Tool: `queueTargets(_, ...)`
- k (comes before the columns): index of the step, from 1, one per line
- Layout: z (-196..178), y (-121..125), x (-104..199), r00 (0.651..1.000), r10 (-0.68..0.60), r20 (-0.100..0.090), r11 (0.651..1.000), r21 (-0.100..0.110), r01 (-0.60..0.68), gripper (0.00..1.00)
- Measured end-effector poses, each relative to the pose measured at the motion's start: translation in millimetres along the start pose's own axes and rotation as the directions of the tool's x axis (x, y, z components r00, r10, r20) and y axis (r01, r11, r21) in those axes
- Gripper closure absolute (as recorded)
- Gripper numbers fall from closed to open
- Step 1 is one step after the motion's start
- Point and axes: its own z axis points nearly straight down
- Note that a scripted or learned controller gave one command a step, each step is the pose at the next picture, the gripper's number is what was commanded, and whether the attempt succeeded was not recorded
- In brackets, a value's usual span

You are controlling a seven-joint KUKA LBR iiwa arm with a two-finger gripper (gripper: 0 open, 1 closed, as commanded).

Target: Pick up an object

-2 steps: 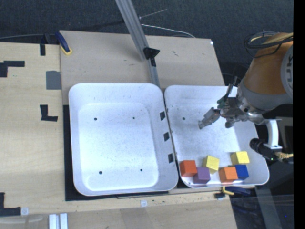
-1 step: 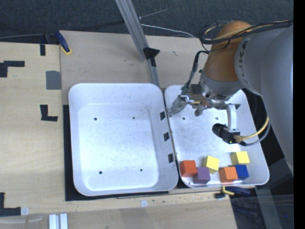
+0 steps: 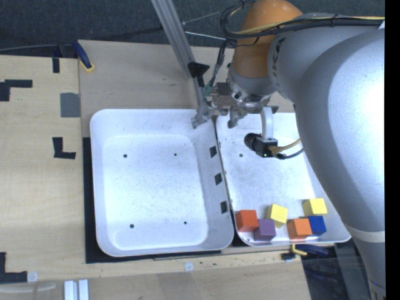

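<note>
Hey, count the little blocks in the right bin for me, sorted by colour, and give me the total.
Orange blocks: 2
Yellow blocks: 2
Purple blocks: 1
Blue blocks: 1
Total: 6, all at the near end of the right bin.

Blocks [image 3: 281, 221] in right bin [image 3: 284, 174], near edge; hand [image 3: 215, 119] at far end.

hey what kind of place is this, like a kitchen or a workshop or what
Most likely a robotics lab test bench, not a kitchen. A grey arm reaches over two white bins on a wooden bench marked with black tape, and the right bin holds small coloured blocks for grasping practice.
</note>
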Motion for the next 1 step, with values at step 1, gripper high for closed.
queueTargets(1, -57.8, 24.1, -32.2, 1.0, 0.008, 0.004, 1.0, -0.003, -0.008, 0.0)
